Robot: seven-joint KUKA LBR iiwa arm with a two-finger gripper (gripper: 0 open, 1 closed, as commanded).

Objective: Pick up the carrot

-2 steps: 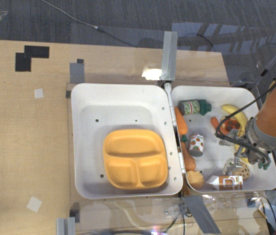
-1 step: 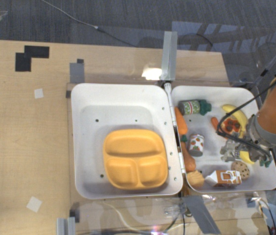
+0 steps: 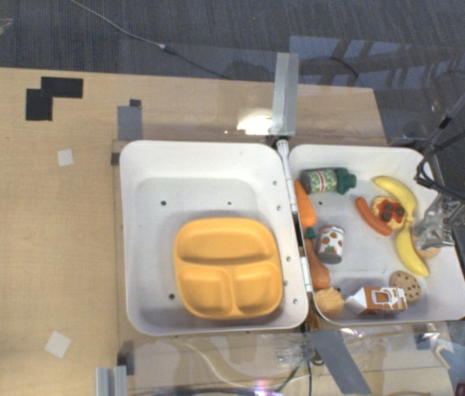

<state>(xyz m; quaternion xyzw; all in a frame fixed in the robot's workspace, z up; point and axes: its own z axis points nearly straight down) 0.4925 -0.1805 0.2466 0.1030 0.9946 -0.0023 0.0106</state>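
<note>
carrot (image 3: 304, 208) is seen lying along the left wall of the right bin (image 3: 457, 280), just below a green bottle (image 3: 327, 180) and well apart from the gripper (image 3: 430, 231). the gripper is seen at the bin's right side, above a banana (image 3: 410, 252); whether its fingers are wide or narrow cannot be told.

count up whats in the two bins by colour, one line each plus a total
Yellow: 3, the divided plate and two bananas
Orange: 2, the carrot and a second carrot-like piece
Green: 1, the bottle
Grey: 1, the can
Red: 2, the hot dog and the carton
Brown or tan: 3, the cookie, the bread piece and a berry-topped snack
Total: 12
</note>
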